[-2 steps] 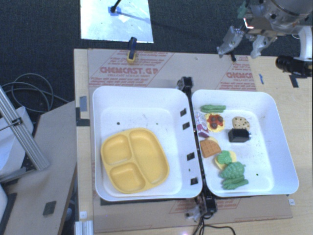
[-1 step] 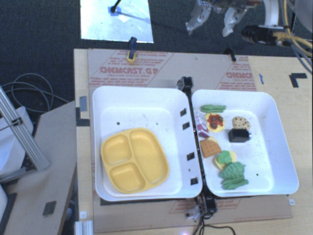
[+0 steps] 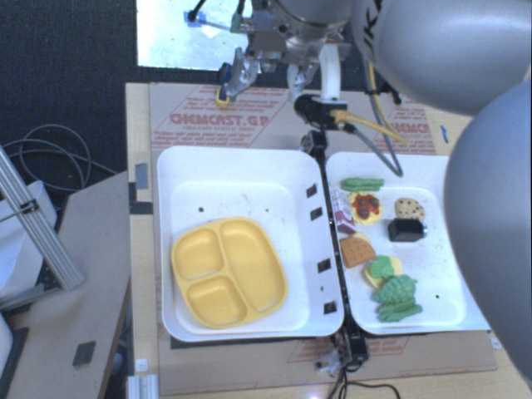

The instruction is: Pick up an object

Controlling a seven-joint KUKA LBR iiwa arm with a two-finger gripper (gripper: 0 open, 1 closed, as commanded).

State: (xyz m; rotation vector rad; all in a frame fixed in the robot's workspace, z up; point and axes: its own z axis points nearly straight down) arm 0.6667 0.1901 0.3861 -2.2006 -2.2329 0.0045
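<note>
My pincer (image 3: 268,71) hangs apart and holds nothing, beyond the far rim. Risk: the food pieces (image 3: 378,252) in the right bin (image 3: 449,310) crowd together; I may nudge neighbours.

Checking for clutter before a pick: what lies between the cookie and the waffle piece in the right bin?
In the camera view, a small black block sits between the cookie and the waffle piece.

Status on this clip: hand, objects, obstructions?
Hand raised beyond the bins, fingers apart, nothing held. Toy food sits in right bin. Yellow tray in left bin.
</note>
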